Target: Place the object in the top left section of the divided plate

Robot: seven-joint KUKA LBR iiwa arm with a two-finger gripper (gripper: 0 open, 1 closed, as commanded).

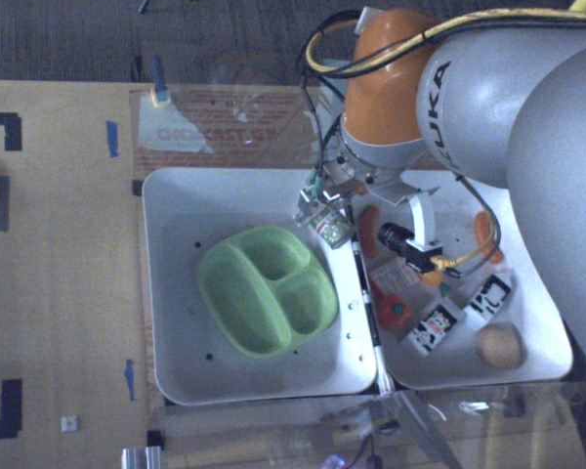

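A green divided plate point(266, 289) with three sections lies in the left bin point(176, 223). My gripper point(321, 203) hangs just beyond the plate's upper right rim, over the wall between the two bins. A small green-and-white packet point(329, 229) sits between the fingers, so the gripper is shut on it. The packet is lifted off the bin floor and is not touching the plate. The arm's orange band point(391, 76) and grey body cover much of the right bin's far side.
The right bin point(547, 360) holds a red fruit-like piece point(395, 311), two black-and-white blocks point(431, 330) point(489, 297), a tan round thing point(498, 345), an orange piece point(483, 229) and a red piece point(369, 225). White floor surrounds the plate.
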